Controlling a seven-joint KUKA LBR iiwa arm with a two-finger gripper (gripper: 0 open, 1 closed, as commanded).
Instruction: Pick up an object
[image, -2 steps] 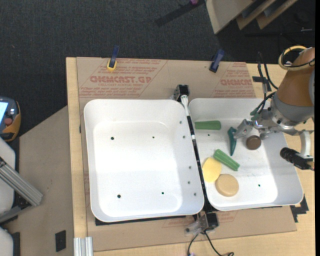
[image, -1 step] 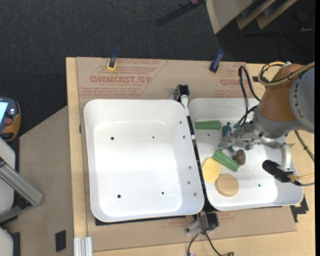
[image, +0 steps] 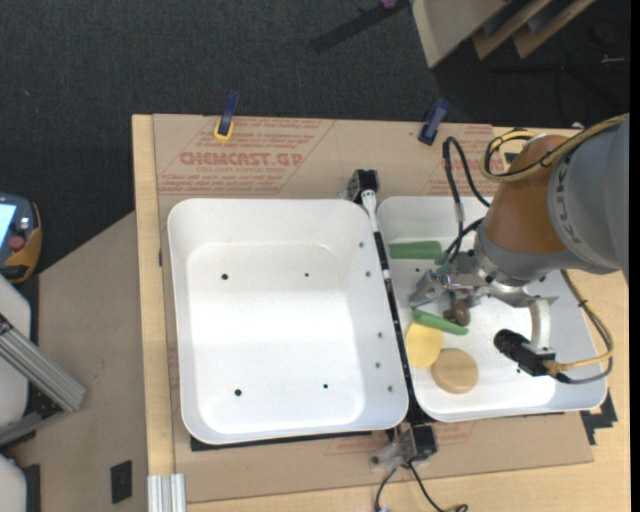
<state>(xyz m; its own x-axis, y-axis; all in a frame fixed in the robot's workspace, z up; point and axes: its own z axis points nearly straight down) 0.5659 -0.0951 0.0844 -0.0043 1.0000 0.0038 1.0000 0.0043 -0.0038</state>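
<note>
The gripper (image: 450, 292) hung low inside the right bin (image: 500, 405), near that bin's left wall, with the grey arm (image: 560, 210) reaching in above it from the right. The metal parts under the wrist were too cluttered to read, so I could not tell whether the tool stood wide or narrow, and nothing could be seen held in it. The things to pick from all lay in this bin. A green bar (image: 415, 250) sat just to the far left of the gripper. A smaller green piece (image: 436, 322) and a little dark brown thing (image: 458, 313) lay right under its near side. A yellow piece (image: 423, 346) rested against the left wall, and a tan disc (image: 455, 371) lay nearest of all, just beside the yellow one. The left bin (image: 270, 300) held nothing to grasp. The crowding looked like the main risk. The green piece, the brown thing and the yellow piece sat so close together that a closing tool might catch an edge of two at once, or push one aside and close on air. The bin wall close by on the left could also block a clean descent. A flat, low thing like the disc might slip out on the lift.
</note>
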